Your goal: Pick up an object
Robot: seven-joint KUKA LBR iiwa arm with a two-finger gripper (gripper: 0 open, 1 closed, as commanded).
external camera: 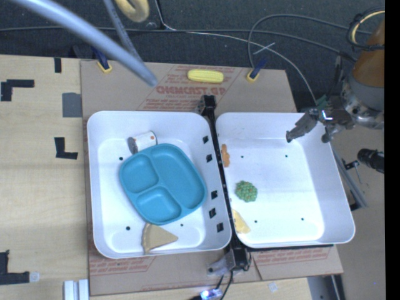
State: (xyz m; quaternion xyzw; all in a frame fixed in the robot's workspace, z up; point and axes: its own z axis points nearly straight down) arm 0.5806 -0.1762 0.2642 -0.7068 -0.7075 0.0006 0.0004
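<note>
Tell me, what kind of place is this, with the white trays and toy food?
Probably a robot lab test bench. Two shallow white bins sit side by side on a marked cardboard sheet, toy items like a blue divided plate and green broccoli lie inside, and a robot's pincer reaches in from the right.

Arm (372, 74) cut off at right edge; white cup (143, 142) partly hidden behind blue tray (164, 182); end effector (310, 127) blurred.

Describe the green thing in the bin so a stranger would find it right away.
Start at the right bin of the two white ones. Near its left wall, about midway down, lies the green lump. It is round, bumpy and the one green item; the small pieces nearby are orange and yellowish.
</note>
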